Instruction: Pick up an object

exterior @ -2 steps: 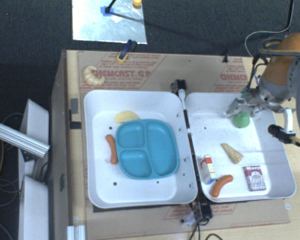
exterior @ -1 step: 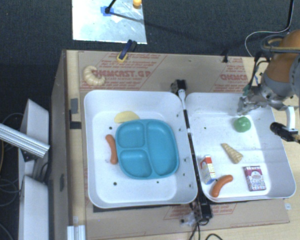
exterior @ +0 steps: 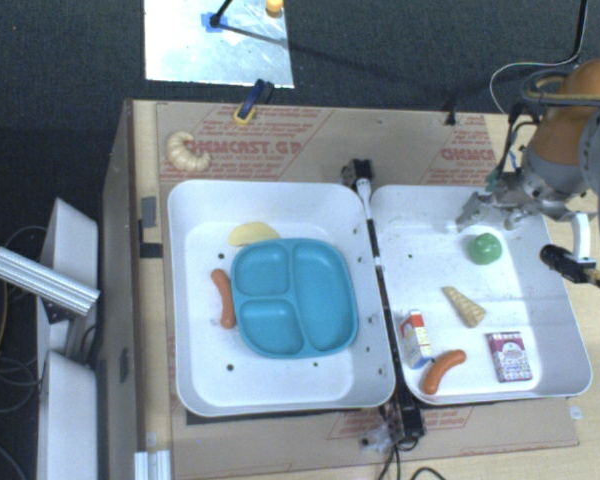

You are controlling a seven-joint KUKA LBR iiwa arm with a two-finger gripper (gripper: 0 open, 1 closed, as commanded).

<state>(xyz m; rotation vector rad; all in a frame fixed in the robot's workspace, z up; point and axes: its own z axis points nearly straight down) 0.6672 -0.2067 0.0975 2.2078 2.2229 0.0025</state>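
The right bin (exterior: 420, 228) holds a green ball (exterior: 484, 247), a tan cone-shaped piece (exterior: 464, 306), a small white and red bottle (exterior: 414, 337), an orange-red sausage (exterior: 443, 370) and a dark red packet (exterior: 509, 356). My gripper (exterior: 492, 211) hangs over the far right part of this bin, its fingers spread just above and behind the green ball. Nothing sits between them. The grey arm with its orange band (exterior: 580, 83) comes in from the right.
The left bin (exterior: 195, 268) carries a blue divided tray (exterior: 293, 296), a yellow slice (exterior: 252, 233) and another sausage (exterior: 223, 298). A black clamp (exterior: 361, 175) sits between the bins at the back. Cables run along the right side.
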